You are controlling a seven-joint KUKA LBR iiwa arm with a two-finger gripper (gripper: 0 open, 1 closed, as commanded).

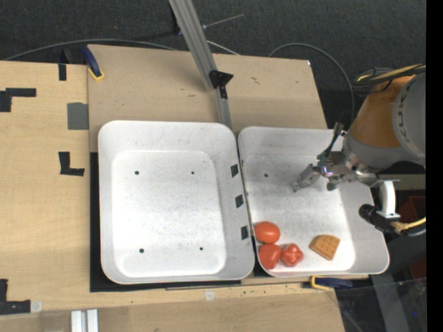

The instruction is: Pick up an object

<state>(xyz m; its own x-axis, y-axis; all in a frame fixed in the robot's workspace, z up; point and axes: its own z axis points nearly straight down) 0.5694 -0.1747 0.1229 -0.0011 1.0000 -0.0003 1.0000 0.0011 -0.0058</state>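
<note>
Right bin (pixel 277 144): three red pieces huddled at near-left corner, below and left of gripper (pixel 304 179) — round tomato (pixel 267 232), second red piece (pixel 269 256), red pepper (pixel 292 254); tan cracker (pixel 325 246) straight below gripper. Cannot tell gripper's grip; nothing visibly held. Bare bin floor beneath and leftward. Left bin (pixel 166 133) farther left. Tan bench (pixel 41 185) under both.

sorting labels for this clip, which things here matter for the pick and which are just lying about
For the job:
- gripper over the right bin
- three red objects
- tan waffle-like piece

Lying about:
- left bin
- metal pole
- blue-and-yellow clamp
- black tape marks
</note>
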